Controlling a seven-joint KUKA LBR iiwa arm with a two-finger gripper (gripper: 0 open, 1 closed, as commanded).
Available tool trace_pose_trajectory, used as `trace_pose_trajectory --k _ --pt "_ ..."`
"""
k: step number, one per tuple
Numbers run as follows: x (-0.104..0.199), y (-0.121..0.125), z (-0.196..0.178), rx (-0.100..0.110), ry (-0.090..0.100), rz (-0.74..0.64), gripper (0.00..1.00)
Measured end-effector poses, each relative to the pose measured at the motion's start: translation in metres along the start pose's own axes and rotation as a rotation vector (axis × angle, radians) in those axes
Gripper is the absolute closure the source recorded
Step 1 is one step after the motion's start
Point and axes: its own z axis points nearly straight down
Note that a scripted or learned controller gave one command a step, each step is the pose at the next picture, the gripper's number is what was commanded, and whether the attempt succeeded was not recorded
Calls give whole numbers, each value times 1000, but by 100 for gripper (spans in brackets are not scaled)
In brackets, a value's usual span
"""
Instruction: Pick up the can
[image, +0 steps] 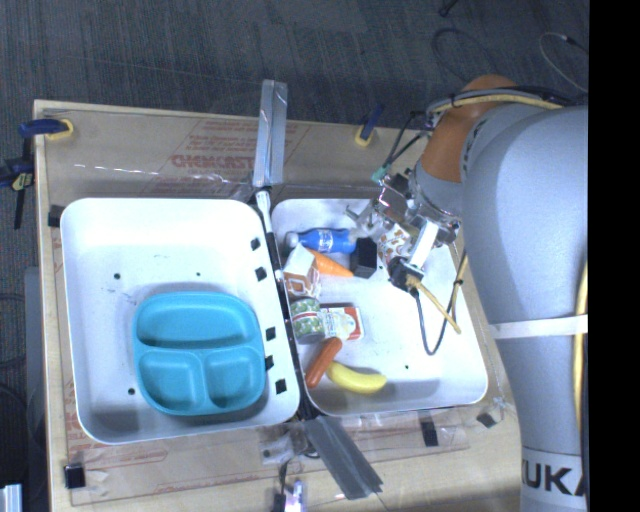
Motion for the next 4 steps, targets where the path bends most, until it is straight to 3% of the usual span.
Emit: trace_pose_trajectory --k 1,2,3,4 --pt "-17 -19 55 2 -1 181 0" --pt "-15 -20 45 8 -2 173 100" --pt "-20 -29 -102 1 1 406 100" --pt "-29 -81 -95 5 -3 673 100"
